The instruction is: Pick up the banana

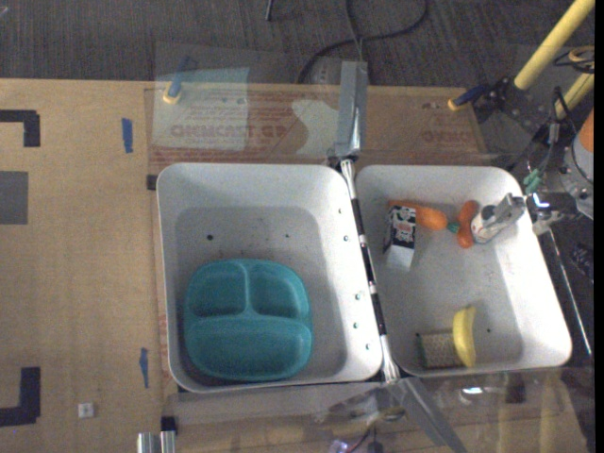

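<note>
The banana [463,336] is short and yellow and lies near the front edge of the right bin [528,291], lengthwise front to back. My gripper [493,221] hangs over the back right part of that bin, well behind the banana and a little to its right. It sits just beside a small orange object [467,226]. Nothing shows between the gripper and the banana.
A grey textured block [436,348] lies touching the banana's left side. A white and black carton [403,230] and an orange carrot-like piece [432,219] lie at the back of the right bin. The left bin [189,196] holds a teal divided plate [247,319].
</note>
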Available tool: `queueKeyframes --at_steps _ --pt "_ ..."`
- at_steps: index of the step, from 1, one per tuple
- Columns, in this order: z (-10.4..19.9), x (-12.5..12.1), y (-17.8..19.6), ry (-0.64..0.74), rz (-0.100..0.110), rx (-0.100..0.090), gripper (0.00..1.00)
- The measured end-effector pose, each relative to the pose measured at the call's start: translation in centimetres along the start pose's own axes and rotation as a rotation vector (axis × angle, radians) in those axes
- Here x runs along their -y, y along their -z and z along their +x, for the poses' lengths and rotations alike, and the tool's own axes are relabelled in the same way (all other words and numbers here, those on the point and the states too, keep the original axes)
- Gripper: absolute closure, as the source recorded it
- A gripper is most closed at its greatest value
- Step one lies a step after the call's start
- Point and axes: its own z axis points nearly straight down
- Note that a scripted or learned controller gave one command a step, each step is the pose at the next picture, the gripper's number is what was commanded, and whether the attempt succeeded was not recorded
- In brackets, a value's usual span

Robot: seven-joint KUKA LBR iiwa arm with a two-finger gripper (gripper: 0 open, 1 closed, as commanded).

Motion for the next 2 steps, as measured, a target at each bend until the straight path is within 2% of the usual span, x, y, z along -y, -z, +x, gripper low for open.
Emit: queueKeyframes --at_steps 1,2 --pt "2.8 6.1 -11.3 -0.006 -0.007 0.001 0.0" --pt "9.1 9.0 -11.3 0.192 -0.009 0.003 0.0"
